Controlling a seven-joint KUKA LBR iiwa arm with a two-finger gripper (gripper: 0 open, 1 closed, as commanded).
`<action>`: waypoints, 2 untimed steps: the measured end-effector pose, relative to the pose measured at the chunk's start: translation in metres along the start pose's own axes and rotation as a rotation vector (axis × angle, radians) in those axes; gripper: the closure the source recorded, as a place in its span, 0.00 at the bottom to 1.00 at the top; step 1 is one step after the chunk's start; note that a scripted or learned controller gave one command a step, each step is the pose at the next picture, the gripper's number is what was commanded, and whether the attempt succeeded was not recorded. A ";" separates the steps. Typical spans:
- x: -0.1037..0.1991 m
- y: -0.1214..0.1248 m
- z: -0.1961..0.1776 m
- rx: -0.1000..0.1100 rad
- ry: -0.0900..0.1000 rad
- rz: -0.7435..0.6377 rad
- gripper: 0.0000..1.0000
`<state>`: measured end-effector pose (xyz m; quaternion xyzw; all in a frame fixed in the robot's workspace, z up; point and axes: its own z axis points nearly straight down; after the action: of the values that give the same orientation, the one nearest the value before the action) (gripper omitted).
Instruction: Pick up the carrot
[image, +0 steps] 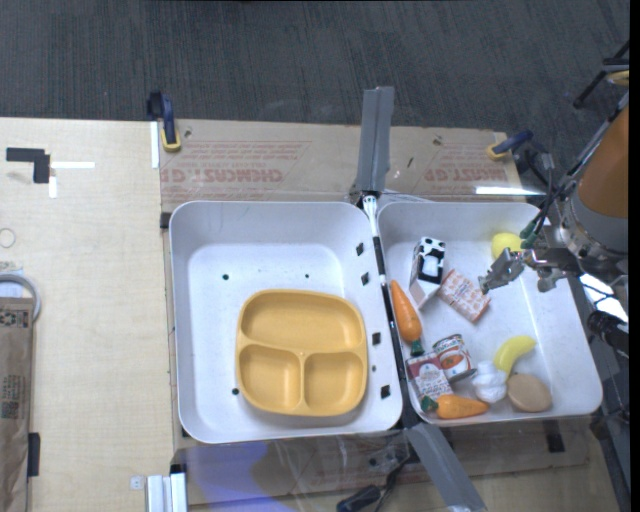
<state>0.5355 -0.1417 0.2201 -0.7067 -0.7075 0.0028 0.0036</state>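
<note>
- the carrot (405, 313) lay in the right bin (570, 330), hard against its left wall, long axis running up and down the view, green tip toward the near side.
- the gripper (497, 277) hovered over the same bin's far right part, just right of a small orange-and-white packet (465, 295); it gripped nothing, and how wide the claw stood could not be told.
- a second, smaller carrot (460, 406) rested along the bin's near edge, beside a tin can (453, 357) and a white lump (488, 380).
- a black-and-white carton (430, 262), a banana (514, 351) and a brown potato-like piece (529, 392) shared that bin.
- the left bin (200, 300) held a yellow divided plate (301, 352).
</note>
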 end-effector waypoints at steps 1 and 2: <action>-0.003 0.033 -0.036 -0.001 -0.002 0.194 0.00; 0.031 -0.058 0.037 0.003 -0.001 0.597 0.00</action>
<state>0.4768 -0.1107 0.1835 -0.8837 -0.4681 0.0049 0.0034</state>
